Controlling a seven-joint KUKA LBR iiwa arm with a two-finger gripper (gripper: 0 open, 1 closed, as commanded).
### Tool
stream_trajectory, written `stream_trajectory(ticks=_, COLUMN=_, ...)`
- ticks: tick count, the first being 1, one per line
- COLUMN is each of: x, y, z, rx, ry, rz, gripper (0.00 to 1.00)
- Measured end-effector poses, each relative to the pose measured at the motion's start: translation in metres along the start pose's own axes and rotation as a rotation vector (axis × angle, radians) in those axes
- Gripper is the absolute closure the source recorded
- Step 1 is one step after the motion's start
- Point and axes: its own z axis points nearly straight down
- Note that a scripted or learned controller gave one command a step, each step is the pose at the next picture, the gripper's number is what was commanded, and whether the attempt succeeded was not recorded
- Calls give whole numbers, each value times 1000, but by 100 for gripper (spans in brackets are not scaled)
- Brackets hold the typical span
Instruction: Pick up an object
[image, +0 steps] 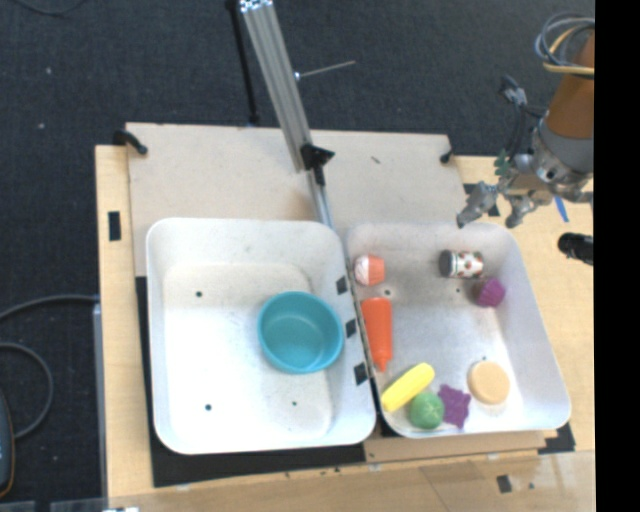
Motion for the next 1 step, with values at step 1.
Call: stream_trajectory(ticks=1, x=0, y=0, z=0, rx=1, ry=0, rz=-2, gripper=0)
